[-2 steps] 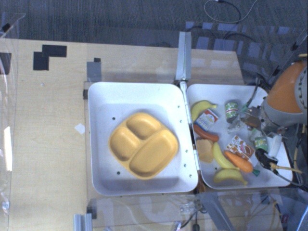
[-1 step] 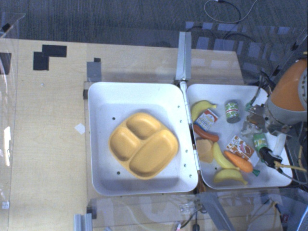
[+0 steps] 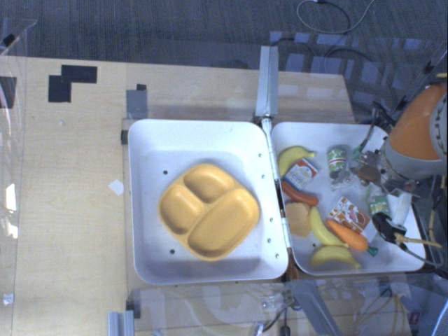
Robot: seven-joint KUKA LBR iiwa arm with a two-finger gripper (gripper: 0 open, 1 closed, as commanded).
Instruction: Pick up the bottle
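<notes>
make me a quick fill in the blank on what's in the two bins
1. The yellow divided plate lies in the ____ bin.
2. The plate has ____ compartments.
3. The carrot lies in the right bin between two ____.
4. The small bottle lies in the ____ bin, near the claw.

Missing words: left; three; bananas; right
</notes>
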